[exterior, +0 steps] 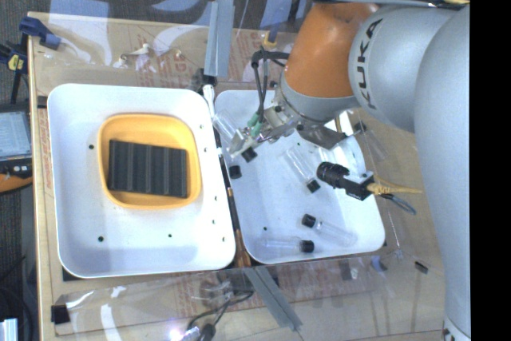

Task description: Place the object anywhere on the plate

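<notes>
Across the counter (pixel 96 52), 2 shallow white bins side by side. In the left bin (pixel 64 239), a yellow plate (pixel 106 136) with rounded corners, and flat in its hollow a dark ribbed slab (pixel 149 168), fully inside the rim and touching nothing else. Hard to say from this slant what the slab is made of or how thick it is. Over the right bin (pixel 255 247), the grey arm (pixel 399 52), reaching in from the right and hiding that bin's far right corner and much of its right wall. Above the wrist, the orange band (pixel 327 44), large in the frame and cut by no edge, though the grey body runs off the right side. Below the wrist, the tool (pixel 243 144), low over the right bin's near-left part, just beside the wall shared with the left bin. Cannot tell whether released or clenched: too small, tangled with cables and pale parts against white. Nothing plainly seen grasped there. Scattered on the right bin's floor, several clear tubes with black caps (pixel 307 246), faint against the white and hard to count. Near the arm's lower edge, a black cylinder (pixel 339 176) with a yellow piece at its right end, partly tucked beneath the arm. Along the counter's near edge, clear tape and glare blurring small details.
</notes>
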Controlling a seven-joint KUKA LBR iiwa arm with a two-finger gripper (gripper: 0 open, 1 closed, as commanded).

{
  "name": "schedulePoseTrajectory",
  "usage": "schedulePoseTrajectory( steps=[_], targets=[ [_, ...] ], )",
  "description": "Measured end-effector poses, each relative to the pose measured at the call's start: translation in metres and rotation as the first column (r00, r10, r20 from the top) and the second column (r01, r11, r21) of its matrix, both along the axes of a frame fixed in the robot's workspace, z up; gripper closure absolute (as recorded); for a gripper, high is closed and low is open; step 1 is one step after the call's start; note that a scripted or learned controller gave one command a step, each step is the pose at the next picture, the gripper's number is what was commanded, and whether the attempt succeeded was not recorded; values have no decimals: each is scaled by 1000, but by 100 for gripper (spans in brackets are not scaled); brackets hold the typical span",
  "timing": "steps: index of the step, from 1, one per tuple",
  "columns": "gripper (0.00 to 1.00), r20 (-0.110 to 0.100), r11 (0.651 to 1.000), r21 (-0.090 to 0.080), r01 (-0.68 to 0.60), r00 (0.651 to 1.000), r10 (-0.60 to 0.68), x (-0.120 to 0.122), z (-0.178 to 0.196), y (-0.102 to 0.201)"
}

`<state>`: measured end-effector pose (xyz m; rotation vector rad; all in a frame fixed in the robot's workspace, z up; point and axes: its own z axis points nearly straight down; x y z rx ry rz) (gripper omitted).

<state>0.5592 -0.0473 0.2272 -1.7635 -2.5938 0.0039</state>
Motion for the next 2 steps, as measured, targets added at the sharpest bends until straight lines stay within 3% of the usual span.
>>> schedulePoseTrajectory(
  steps=[1,2],
  targets=[
    [100,-1,990,1,-138,990,138,25,-36,36],
    [0,-1,991,0,-137,991,137,25,-36,36]
  ],
)
